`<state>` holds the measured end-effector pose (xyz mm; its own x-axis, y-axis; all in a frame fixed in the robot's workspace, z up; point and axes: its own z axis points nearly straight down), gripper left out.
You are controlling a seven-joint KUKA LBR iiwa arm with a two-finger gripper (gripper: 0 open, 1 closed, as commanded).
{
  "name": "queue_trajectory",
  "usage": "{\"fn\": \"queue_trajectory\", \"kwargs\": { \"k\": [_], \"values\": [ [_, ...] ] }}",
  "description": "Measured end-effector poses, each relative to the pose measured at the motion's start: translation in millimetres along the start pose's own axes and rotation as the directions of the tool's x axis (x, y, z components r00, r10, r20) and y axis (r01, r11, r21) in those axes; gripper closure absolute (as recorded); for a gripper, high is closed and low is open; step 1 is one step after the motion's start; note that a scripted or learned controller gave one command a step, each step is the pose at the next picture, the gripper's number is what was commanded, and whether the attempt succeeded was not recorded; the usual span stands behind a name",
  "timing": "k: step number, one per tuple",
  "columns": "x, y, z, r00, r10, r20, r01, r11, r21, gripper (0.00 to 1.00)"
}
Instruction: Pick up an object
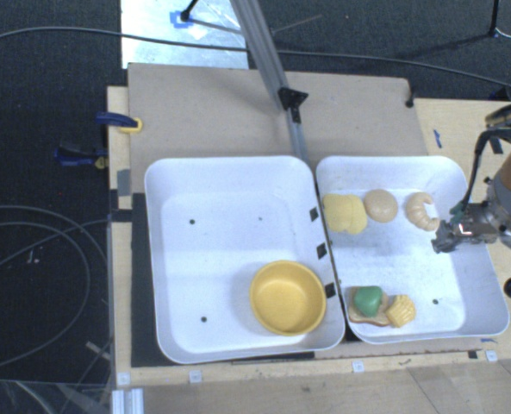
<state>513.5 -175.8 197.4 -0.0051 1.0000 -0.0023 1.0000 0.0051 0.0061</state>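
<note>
Camera view | gripper (445, 236) low in right bin (475, 313), just beside croissant (422, 210), likely its target | finger opening: cannot tell

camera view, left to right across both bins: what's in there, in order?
yellow bowl → pale yellow lumpy piece → green piece → round beige piece → ridged yellow piece → croissant-shaped piece → gripper, over the right bin.
</note>
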Motion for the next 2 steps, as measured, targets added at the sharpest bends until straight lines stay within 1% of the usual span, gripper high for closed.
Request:
{"fn": "queue_trajectory", "kwargs": {
  "k": [1,2],
  "values": [
    [-1,2,-47,1.000,-0.001,0.000,0.001,1.000,-0.001,1.00],
    [53,22,-56,1.000,-0.006,-0.004,0.006,1.000,0.002,1.00]
  ]
}}
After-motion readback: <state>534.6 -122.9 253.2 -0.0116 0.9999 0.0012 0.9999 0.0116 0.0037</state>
